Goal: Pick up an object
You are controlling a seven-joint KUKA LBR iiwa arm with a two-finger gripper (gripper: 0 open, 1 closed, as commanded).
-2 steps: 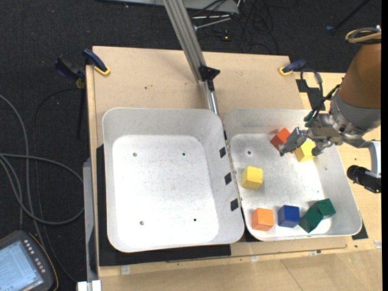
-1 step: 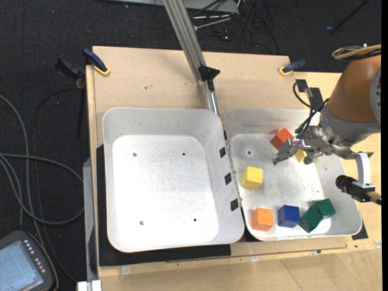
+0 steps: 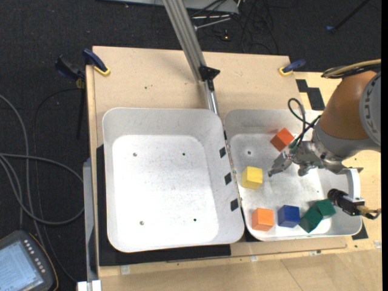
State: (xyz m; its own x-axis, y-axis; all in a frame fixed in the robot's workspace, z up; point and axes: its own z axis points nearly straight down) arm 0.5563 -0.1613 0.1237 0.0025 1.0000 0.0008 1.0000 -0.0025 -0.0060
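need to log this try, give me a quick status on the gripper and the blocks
Gripper low in the right bin, nothing seen between its fingers. Yellow block just left of it, red-orange block just behind. Orange, blue, green blocks along the front wall.

No readable text, labels, brands, numbers or signs anywhere in view.

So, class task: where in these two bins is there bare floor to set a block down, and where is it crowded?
The left bin offers bare floor wall to wall. In the right bin, the free patch lies above the yellow block. It is crowded along the near wall, with the orange block, blue block and green block.
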